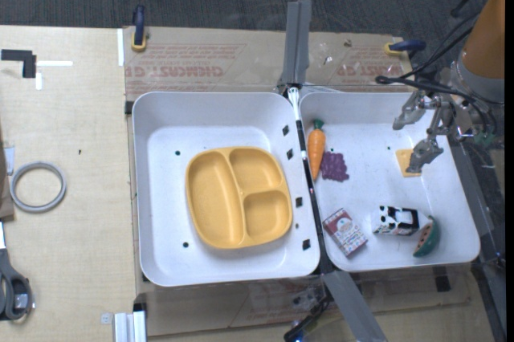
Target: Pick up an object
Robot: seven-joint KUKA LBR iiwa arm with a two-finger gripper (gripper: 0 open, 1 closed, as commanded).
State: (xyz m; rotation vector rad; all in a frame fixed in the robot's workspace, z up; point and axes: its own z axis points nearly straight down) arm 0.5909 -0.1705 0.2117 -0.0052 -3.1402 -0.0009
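The wooden bench (64,252) carries two shallow white bins side by side, the left bin (152,196) and the right bin (458,244), their inner rims meeting at a grey divider bar (297,43) that runs away toward the top of the view. The left bin holds a yellow divided plate (238,196) with three compartments, lying flat near the middle. From the right edge the grey arm with its orange band (488,35) reaches over the upper right corner of the right bin, and the gripper (421,141) hangs there with its two fingers spread apart and nothing between them; one fingertip sits just over a small yellow block (404,162) (whether it touches the block I cannot tell). In the right bin, an orange toy carrot (316,146) lies along the left wall, with a purple bunch of grapes (334,166) just beside it. Toward the near wall lie a small red-and-white box (345,231), a black-and-white toy cow (397,221) and a watermelon slice (425,238), the cow and the slice nearly touching. On the bench to the left lies a grey ring of tape (36,186).
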